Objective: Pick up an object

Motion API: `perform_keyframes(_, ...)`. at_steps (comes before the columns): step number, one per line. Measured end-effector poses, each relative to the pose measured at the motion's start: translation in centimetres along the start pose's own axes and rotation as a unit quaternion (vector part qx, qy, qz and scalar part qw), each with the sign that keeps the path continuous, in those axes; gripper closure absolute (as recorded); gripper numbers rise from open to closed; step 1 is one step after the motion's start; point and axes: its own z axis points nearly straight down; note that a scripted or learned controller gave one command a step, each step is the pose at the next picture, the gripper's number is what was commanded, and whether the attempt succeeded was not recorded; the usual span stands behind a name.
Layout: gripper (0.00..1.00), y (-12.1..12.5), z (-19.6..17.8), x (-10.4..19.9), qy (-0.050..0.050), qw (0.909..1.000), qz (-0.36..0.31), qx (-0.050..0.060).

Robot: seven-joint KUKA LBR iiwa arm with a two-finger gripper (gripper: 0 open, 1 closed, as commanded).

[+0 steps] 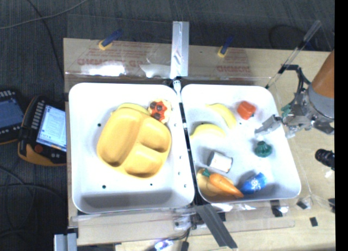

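My gripper (278, 127) hangs over the right edge of the right bin (283, 187), open, with nothing between its fingers. Just below it lies a small dark green object (263, 148). Further left in this bin are two yellow bananas (209, 130), one curved above the other, and an orange-red piece (246, 109) near the back. A grey-white box (219, 161) sits in the middle. An orange carrot (220, 183) and a blue object (253, 182) lie along the front wall.
The left bin (87, 190) holds a large yellow moulded shell (134, 141) and a small orange-and-black toy (158, 109) at its back right. A metal divider (185, 135) separates the bins. A handheld pendant (43, 130) lies off the bench at the left.
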Motion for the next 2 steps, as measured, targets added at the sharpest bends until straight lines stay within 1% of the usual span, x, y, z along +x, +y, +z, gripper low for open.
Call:
perform_keyframes(1,0.0,2.7,11.0,0.1,0.003,0.9978,-0.067,-0.003)
perform_keyframes(2,0.0,10.9,11.8,5.2,0.0,0.9987,-0.05,0.011)
